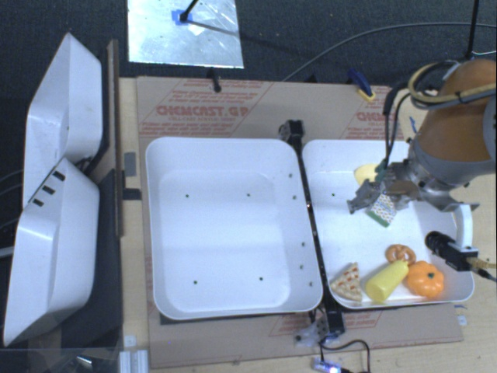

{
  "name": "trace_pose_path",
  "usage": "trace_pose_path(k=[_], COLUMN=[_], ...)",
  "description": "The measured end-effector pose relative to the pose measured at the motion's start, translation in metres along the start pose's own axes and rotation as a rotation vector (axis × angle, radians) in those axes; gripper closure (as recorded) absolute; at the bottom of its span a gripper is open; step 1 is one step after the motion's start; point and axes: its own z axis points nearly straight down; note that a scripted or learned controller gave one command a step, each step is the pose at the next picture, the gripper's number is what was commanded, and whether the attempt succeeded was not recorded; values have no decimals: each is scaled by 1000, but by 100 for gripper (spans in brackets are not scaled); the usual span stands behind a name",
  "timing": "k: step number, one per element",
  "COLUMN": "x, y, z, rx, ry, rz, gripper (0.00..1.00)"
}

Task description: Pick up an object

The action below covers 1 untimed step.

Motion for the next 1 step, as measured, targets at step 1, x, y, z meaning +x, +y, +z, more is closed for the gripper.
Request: trace_pose_path(k=[1], x=[-118], y=[16], z=[74], rx=[7], ry=[-1], rz=[8], gripper=[0])
